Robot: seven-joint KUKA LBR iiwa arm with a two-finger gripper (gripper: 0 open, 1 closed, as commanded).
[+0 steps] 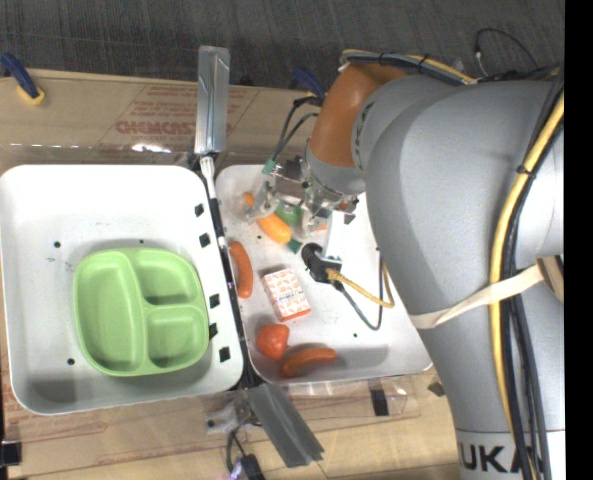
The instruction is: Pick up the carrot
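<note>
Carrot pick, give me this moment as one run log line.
tool low in right bin, far end | over carrot | hold unconfirmed | green divided plate in left bin

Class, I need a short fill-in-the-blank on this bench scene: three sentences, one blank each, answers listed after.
1. The green plastic divided plate lies in the ___ white bin of the camera view.
2. The small printed box lies in the ___ white bin.
3. The grey arm's gripper hangs over an ___ carrot-like piece.

Missing words: left; right; orange
</note>
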